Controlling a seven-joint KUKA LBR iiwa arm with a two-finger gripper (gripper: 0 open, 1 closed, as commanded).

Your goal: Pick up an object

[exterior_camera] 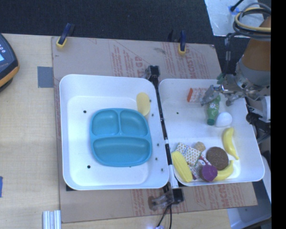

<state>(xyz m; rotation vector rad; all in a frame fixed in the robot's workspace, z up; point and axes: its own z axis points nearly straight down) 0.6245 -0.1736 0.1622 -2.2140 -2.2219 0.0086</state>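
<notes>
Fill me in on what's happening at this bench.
A grey KUKA arm reaches in from the right, its pincer low over the right white bin, just above a small green bottle beside a white ball. Whether it grips anything is unclear. The left white bin holds a blue divided plastic plate and a pale yellow piece.

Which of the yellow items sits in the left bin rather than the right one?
The pale yellow oval piece, alone beside the blue divided plate near the left bin's right wall. The banana and corn-like piece lie in the right bin.
</notes>
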